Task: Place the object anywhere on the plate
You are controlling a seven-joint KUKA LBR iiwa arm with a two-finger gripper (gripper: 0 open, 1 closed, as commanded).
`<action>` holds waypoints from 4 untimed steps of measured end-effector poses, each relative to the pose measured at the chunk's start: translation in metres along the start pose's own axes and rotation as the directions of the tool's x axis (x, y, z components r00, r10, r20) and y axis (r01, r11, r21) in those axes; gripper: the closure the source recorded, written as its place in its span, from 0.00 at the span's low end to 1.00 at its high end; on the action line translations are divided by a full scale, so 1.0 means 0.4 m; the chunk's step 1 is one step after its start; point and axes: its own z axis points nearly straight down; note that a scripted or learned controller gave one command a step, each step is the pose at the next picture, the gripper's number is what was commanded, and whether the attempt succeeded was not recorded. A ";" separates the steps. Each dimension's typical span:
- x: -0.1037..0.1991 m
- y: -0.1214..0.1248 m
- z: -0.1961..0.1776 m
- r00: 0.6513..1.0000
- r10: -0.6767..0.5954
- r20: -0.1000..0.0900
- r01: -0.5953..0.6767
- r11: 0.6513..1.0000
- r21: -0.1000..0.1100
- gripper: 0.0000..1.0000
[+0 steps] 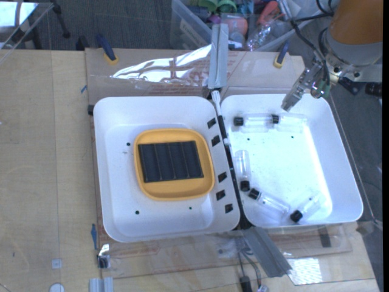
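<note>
You had the plate (pixel 175 190) lying in the left bin (pixel 109 163); the vials (pixel 255 122) lay in the right bin (pixel 340 169), the end effector (pixel 293 99) above its far edge.

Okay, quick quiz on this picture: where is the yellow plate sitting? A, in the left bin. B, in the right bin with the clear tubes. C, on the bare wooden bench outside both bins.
A: the yellow plate lies flat in the left bin, while the clear tubes are scattered in the right bin.
</note>
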 end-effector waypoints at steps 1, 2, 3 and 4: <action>-0.064 -0.052 -0.048 0.969 -0.247 0.004 0.247 0.969 0.000 1.00; -0.012 -0.062 0.195 0.834 -0.552 -0.002 0.552 0.834 -0.002 1.00; -0.013 -0.062 0.194 0.834 -0.552 -0.002 0.552 0.834 -0.002 0.00; -0.130 -0.098 0.041 0.639 -0.769 0.006 0.769 0.639 0.000 0.00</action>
